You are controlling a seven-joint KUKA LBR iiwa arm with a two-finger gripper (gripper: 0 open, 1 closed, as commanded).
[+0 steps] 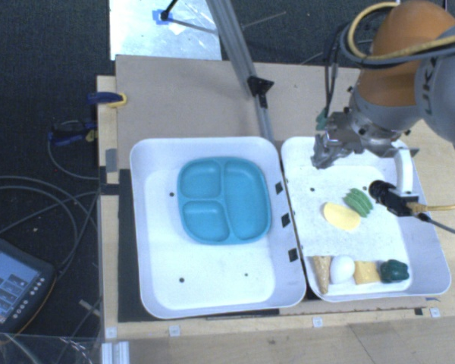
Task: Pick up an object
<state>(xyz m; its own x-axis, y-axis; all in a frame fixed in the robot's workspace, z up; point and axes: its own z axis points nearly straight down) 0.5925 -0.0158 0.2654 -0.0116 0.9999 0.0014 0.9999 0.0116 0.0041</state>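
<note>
Looks like a robotics lab: robot arm [409, 51], loose cables [53, 203] and control tablet [11, 279] off the bench's left edge.

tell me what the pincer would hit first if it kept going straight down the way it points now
Probably the bare floor of the right-hand shallow white bin. The pincer points down over the bin's far left part, apart from the yellow oval toy and green ridged toy. Depth is hard to judge from one slanted view.
</note>
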